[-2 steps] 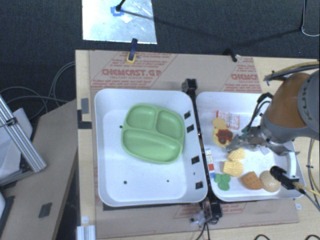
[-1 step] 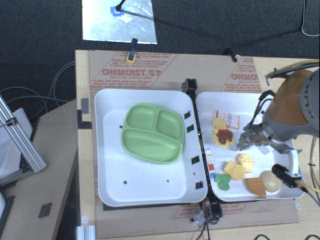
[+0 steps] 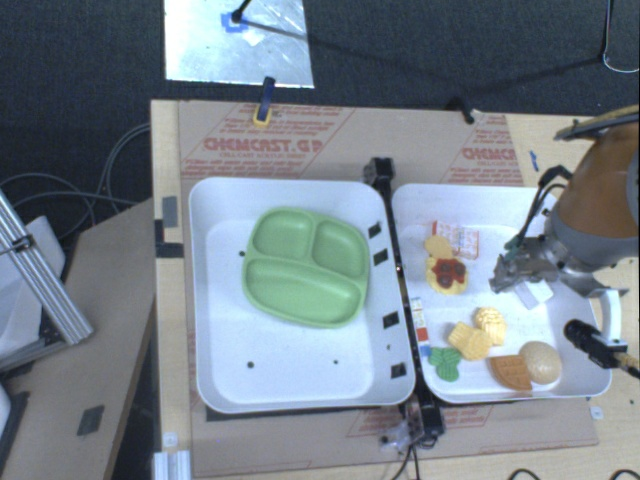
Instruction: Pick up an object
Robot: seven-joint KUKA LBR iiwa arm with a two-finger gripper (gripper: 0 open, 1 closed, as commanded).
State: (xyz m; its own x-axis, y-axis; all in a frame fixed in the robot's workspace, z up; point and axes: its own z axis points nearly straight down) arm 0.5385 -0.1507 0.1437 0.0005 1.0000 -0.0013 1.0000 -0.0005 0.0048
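Several toy foods lie in the right bin [image 3: 480, 200]: a red and white packet [image 3: 457, 239], a yellow piece with a red top [image 3: 446, 274], a yellow corn piece [image 3: 489, 320], a yellow wedge [image 3: 467, 342], a green broccoli [image 3: 445, 364], an orange waffle [image 3: 511, 372] and a beige round bun [image 3: 541, 359]. My gripper [image 3: 512, 274] hangs low over the right half of this bin, to the right of the yellow and red piece and above the corn. The grey arm with its orange band [image 3: 603, 183] hides the bin's right wall.
The left bin [image 3: 215, 268] holds a green divided plate [image 3: 305, 266]. A black divider [image 3: 398, 298] runs between the two bins. Both stand on a cardboard sheet [image 3: 290, 140]. A metal plate [image 3: 238, 28] lies behind, and an aluminium frame [image 3: 40, 278] stands at the left.
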